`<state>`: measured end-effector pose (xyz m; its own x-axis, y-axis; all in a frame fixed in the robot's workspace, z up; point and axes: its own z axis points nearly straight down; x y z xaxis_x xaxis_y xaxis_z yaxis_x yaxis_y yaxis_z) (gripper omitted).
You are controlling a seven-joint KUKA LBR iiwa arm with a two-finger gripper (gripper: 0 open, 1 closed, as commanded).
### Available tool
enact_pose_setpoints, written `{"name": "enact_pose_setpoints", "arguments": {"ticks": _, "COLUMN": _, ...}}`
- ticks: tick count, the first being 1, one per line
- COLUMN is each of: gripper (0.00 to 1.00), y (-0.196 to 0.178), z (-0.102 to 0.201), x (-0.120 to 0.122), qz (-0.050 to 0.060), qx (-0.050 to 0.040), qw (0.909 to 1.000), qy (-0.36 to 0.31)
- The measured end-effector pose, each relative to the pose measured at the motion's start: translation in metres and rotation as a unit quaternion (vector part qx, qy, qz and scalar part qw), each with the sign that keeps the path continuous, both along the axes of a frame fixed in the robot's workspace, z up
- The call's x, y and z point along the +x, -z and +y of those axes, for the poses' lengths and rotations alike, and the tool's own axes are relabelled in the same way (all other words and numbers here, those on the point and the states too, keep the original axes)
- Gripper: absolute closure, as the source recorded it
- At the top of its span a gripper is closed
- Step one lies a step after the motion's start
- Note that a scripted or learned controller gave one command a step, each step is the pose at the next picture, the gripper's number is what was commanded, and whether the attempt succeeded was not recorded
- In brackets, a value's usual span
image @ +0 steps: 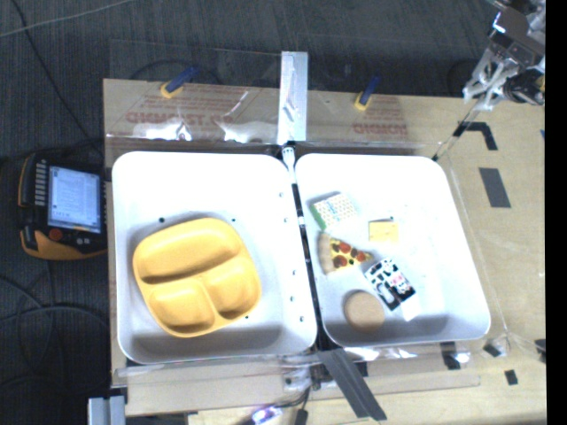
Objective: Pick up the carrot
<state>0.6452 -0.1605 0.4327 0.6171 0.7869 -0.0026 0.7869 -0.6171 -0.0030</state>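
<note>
My gripper (pixel 485 85) hangs at the far top right, above the bench and outside the right bin (pixel 461 237), well away from everything in it. Several small toy foods lie in that bin: a white piece with a green pattern (pixel 335 209), a yellow square (pixel 383 230), a wedge with red and orange spots (pixel 342 254), a black-and-white patterned piece (pixel 391 283) and a round tan disc (pixel 363 309). None of them has a clear carrot shape from here.
The left bin (pixel 133 180) holds a yellow divided plate (pixel 197 275). A black and orange pendant with a screen (pixel 64 204) lies left of the bins. Clear sheeting with clips (pixel 266 113) runs along the back edge.
</note>
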Motion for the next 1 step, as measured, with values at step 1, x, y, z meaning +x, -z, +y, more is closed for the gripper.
{"name": "enact_pose_setpoints", "arguments": {"ticks": 1, "gripper": 1.00, "y": 0.0395, "z": -0.0325, "x": 0.0208, "qz": 0.000, "qx": -0.0013, "qw": 0.9998, "qy": -0.019}}
